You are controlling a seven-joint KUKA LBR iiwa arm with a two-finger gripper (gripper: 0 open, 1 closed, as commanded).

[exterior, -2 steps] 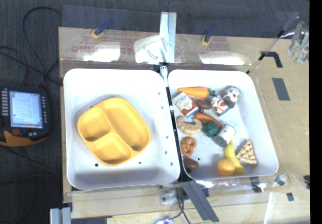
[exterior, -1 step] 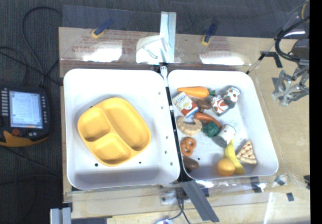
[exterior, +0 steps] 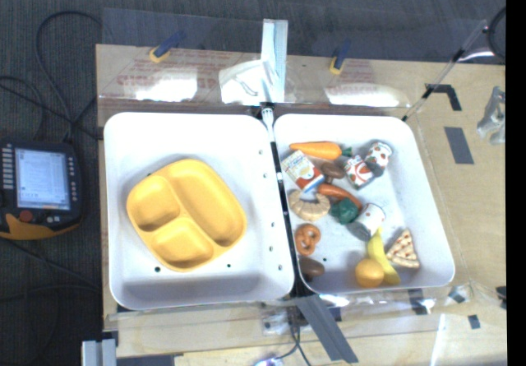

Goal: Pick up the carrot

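Observation:
An orange carrot with a green tip lies near the far edge of the right bin, pointing left to right. It touches a small carton just in front of it.
The right bin also holds a pretzel, a banana, an orange, a pizza slice, small cans and other toy food. A yellow divided tray sits in the left bin. A pendant lies far left.

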